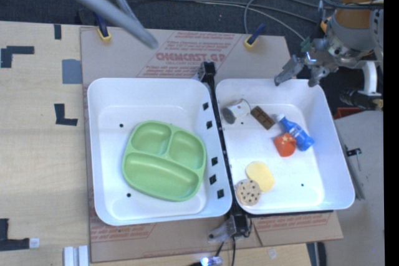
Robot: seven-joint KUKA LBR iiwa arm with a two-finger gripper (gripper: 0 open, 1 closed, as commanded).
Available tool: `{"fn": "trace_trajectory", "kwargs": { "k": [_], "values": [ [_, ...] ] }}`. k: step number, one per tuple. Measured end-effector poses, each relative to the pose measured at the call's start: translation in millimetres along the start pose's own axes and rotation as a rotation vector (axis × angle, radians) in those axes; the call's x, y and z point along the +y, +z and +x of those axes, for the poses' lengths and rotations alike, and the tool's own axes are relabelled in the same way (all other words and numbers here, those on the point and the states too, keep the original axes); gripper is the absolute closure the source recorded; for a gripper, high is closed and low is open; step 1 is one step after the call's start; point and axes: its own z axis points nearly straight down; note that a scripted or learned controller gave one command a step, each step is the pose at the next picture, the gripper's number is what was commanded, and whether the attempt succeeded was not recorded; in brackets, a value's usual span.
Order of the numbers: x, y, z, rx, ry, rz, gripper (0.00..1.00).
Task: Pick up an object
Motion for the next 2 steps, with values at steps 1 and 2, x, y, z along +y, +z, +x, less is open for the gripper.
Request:
{"fn": "trace_trajectory", "kwargs": {
  "k": [1, 2],
  "values": [
    [-4.3, 63.7, -2.9, 0.000, 0.000, 0.006, 0.00],
    [-2.4, 127.9, -3.3, 0.000, -0.001, 0.005, 0.00]
  ]
}}
